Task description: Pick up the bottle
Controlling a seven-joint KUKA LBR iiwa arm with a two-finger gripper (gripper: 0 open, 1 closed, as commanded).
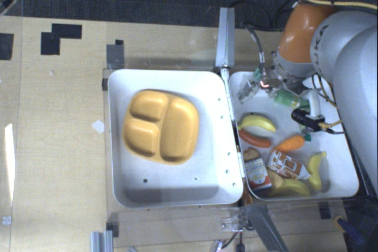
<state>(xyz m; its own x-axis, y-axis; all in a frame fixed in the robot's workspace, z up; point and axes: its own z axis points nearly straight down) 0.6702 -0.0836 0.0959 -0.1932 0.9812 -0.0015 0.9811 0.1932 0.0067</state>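
Note:
A pale green bottle (287, 99) lies on its side at the back of the right bin (348, 186), partly covered by the arm's wrist. My gripper (253, 86) hangs over the bin's back left corner, just to the left of the bottle. I see nothing held in it, and the wrist hides much of it.
The right bin also holds a yellow-green banana (258, 123), a red sausage (255, 138), a carrot (290, 143), a juice carton (287, 165), a small packet (256, 173) and two more bananas (316, 168) at the front. A yellow divided plate (161, 126) lies in the left bin (177, 192).

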